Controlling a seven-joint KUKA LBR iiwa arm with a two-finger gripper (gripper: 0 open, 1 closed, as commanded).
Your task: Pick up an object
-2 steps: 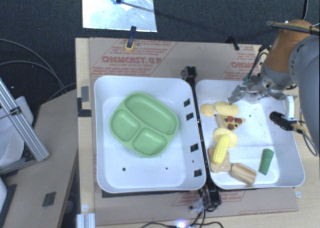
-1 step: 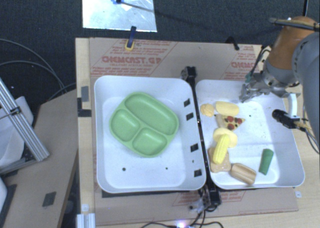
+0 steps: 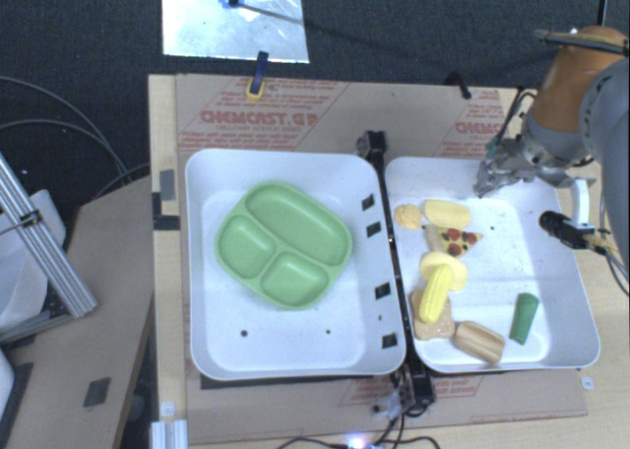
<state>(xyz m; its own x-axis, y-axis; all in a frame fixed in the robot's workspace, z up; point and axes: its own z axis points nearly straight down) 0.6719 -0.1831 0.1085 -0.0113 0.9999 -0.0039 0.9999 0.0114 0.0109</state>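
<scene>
I saw the hand [image 3: 489,181] at the right bin's [image 3: 581,334] one o'clock rim; whether it gripped anything, I couldn't tell. Toy foods clustered at nine: corn [image 3: 437,287], pizza slice [image 3: 451,238], green cylinder [image 3: 525,318] at five

2 white bins [image 3: 295,166], 1 green tray [image 3: 283,244], 7 toy foods [image 3: 436,287].

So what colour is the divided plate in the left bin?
Light green: the divided plate shows best in the camera view, lying in the white left bin.
</scene>
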